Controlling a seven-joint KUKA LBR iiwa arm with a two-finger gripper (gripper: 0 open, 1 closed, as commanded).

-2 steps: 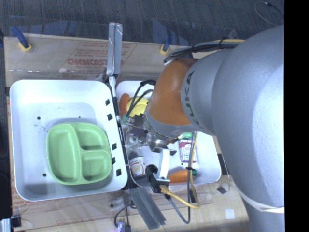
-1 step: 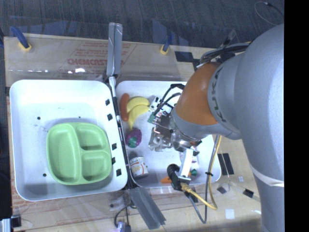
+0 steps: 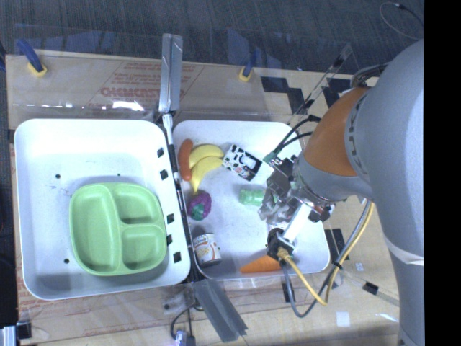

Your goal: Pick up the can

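Note:
The can (image 3: 206, 249) is small, with a silver top and an orange and white label. It stands near the front left corner of the right bin (image 3: 238, 130). My gripper (image 3: 277, 209) hangs over the right half of that bin, well to the right of the can and apart from it. Just left of the gripper lies a pale green object (image 3: 251, 195).
The right bin also holds a yellow banana (image 3: 203, 162), an orange carrot-like piece (image 3: 185, 157), a purple and green item (image 3: 199, 205), a black and white carton (image 3: 242, 162) and an orange wedge (image 3: 261, 264) at the front. A green divided tray (image 3: 119, 228) fills the left bin (image 3: 43, 143).

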